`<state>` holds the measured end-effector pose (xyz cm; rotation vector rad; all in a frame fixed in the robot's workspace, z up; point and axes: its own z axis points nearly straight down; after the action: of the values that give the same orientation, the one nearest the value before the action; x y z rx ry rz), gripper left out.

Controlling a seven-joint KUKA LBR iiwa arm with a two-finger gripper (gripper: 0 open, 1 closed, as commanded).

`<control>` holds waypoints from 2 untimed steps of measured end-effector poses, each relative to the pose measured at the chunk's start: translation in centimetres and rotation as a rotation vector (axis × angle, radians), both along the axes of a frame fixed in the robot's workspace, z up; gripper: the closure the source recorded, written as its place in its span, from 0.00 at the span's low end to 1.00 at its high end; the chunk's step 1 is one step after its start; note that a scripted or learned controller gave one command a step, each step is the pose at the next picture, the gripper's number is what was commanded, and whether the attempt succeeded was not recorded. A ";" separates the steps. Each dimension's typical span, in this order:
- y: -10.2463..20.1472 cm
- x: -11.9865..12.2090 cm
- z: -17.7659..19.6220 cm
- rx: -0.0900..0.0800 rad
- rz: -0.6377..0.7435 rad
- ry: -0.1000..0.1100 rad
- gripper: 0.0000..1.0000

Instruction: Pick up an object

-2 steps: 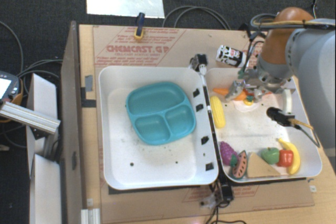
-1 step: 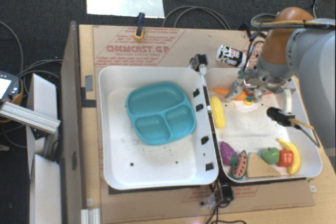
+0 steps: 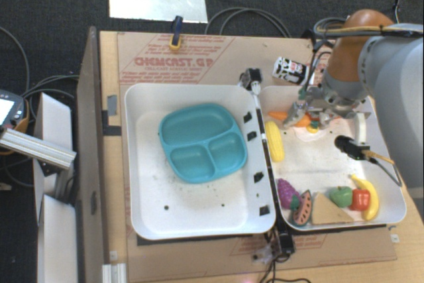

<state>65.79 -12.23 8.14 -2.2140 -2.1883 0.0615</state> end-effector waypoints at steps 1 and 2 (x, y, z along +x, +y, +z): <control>-0.2 0.1 0.0 0.008 -0.001 0.001 0.00; 0.1 0.0 0.0 0.001 0.000 0.000 0.00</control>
<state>65.81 -12.18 8.14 -2.2140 -2.1875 0.0603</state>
